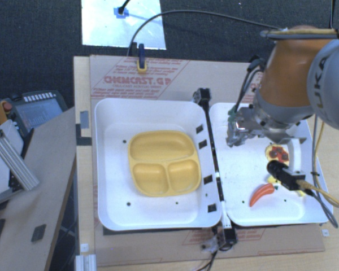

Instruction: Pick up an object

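Observation:
My gripper hangs over the left part of the right bin, low above its white floor, and I see nothing under or in it. An orange-red pepper-shaped toy lies near the front of that bin, below and to the right of the gripper. A small red and yellow item lies further right, partly hidden by the wrist. A yellow divided plate rests flat in the middle of the left bin.
A black divider strip runs between the two bins. The arm's grey and orange body covers the back right of the right bin. A control pendant and an aluminium rail sit on the side table to the left.

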